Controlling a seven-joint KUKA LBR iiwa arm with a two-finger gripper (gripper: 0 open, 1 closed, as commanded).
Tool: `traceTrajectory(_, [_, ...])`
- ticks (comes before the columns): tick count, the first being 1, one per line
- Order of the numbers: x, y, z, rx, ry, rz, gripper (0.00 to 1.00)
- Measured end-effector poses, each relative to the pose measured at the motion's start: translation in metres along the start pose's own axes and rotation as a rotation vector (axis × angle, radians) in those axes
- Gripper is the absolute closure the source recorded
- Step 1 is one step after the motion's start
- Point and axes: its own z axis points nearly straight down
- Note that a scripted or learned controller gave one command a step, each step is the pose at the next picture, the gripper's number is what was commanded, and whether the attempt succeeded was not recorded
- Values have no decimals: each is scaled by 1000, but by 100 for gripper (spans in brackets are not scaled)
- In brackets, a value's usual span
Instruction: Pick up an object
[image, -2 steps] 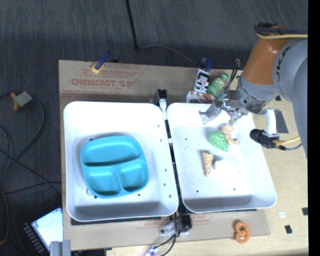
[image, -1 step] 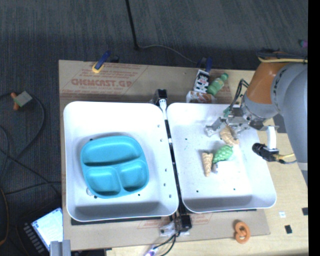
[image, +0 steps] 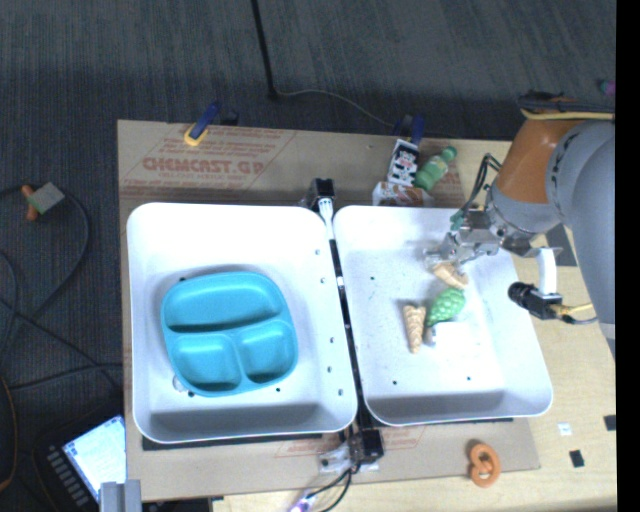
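the grey arm (image: 585, 200) with its orange band is reaching in from the right and hanging its gripper (image: 462, 250) over the upper part of the right bin (image: 500, 395). whether the pincer is apart or together cannot be told from this slanted view; the metal parts are blurring into one another. just under the gripper a small tan piece (image: 450, 274) is lying on the bin floor, close to the tip, though contact between them is not clear. a little lower, near the middle of the same bin, a green toy (image: 444, 306) is resting beside a tan cone-shaped piece (image: 414, 326), the two touching or nearly so.

the left bin (image: 150, 300) is holding a blue divided tray (image: 230, 332) with three compartments, lying flat. the two bins are sitting side by side on a brown board (image: 230, 160) with red lettering. beyond the right bin, on the board, a green bottle-like item (image: 432, 170) is lying next to a small printed packet (image: 402, 165). near the front edge an orange ring (image: 484, 462) is sitting on the bench.
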Motion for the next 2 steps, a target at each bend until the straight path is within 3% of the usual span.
traceTrajectory(1, [54,14,-114,-1,2,-1,100])
traceTrajectory(2, [102,-47,-98,5,3,0,100])
